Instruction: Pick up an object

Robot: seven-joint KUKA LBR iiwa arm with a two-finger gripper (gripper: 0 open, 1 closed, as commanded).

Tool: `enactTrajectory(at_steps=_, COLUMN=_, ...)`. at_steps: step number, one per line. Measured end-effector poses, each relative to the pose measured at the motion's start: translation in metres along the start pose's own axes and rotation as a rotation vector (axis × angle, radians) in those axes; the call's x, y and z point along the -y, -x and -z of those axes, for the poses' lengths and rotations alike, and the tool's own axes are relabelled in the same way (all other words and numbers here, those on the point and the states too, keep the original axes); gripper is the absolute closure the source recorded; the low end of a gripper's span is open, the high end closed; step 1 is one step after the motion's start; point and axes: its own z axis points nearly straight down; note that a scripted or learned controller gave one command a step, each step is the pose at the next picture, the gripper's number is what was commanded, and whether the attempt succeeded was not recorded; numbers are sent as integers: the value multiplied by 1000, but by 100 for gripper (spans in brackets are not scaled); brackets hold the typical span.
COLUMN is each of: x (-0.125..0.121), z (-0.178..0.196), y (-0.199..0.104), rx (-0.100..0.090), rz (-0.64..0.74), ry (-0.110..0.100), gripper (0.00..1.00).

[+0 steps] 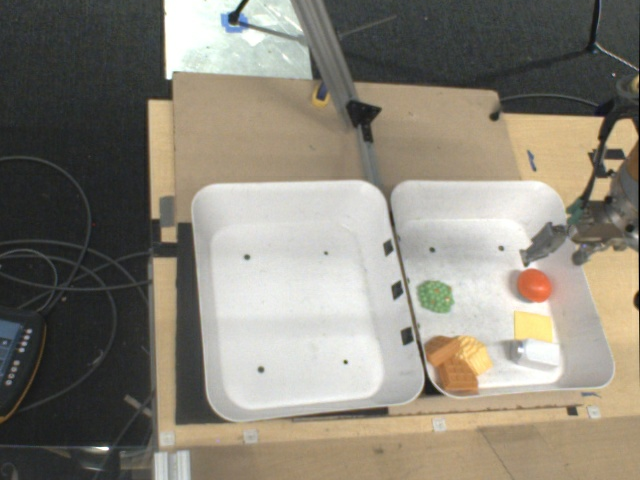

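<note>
The right bin [470, 208] holds several small objects: a red ball [535, 286], a green knobbly piece [435, 295], a yellow block [533, 325], a small white and grey item [533, 353], and an orange waffle-like piece [458, 361]. My gripper [561, 247] hangs at the bin's right edge, just above and right of the red ball. Its fingers [543, 245] stand spread apart with nothing between them.
The left bin [290, 208] lies beside the right one, with black clips along the shared rim. A grey pole [330, 48] slants across the brown board behind the bins. Cables and a handheld pendant [15, 353] lie on the dark floor at left.
</note>
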Motion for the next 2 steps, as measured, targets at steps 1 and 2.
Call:
enactTrajectory(at_steps=1, x=4, z=-43, y=2, rx=0, rz=-2, ry=0, gripper=0)
enactTrajectory(at_steps=2, x=2, z=-102, y=-6, rx=-1, rz=-1, ry=-1, gripper=0)
